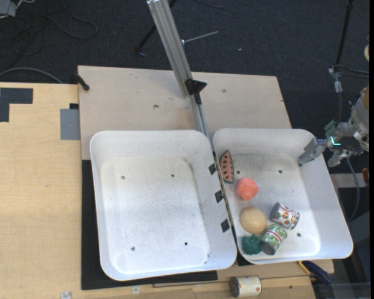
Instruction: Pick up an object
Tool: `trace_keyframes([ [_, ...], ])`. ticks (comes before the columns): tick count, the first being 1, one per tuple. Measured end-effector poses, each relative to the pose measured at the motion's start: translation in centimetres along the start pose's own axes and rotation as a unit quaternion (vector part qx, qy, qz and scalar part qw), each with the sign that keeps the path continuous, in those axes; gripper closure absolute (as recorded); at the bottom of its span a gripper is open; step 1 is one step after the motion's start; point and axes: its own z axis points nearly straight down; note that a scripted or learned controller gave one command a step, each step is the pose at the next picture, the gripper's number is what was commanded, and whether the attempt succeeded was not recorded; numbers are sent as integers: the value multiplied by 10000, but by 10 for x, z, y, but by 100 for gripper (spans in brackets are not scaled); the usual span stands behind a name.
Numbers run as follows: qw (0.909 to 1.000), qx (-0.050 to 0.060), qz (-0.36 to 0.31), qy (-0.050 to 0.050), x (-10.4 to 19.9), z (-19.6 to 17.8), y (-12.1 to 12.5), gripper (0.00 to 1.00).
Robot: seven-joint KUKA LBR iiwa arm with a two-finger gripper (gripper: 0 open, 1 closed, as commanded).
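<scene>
The right bin [311, 229] holds several small objects: a watermelon-slice toy [226, 166] against its left wall, a salmon ball [247, 189], a tan ball [254, 220], a printed white can [285, 215], a green-and-white can [274, 237] and a dark green lump [252, 245]. My gripper [316, 159] hangs over the bin's upper right corner, well right of and above the objects. Its two fingers stand apart, open, with nothing between them.
The left bin [112, 167] sits beside the right one, with black clips along the shared wall. A slanted aluminium bar [174, 42] runs down to the bins' top junction. A small cylinder [245, 286] lies on the bench in front of the bins.
</scene>
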Motion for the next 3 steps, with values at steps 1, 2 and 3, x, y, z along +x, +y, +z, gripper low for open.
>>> trace_keyframes([
  [1, 10000, -18, -8, -7, 0, -2, 1, 0],
  [2, 10000, 12, 4, 6, 3, 59, -7, 0],
  [3, 10000, 6, 9, 2, 0, 105, -11, 0],
])
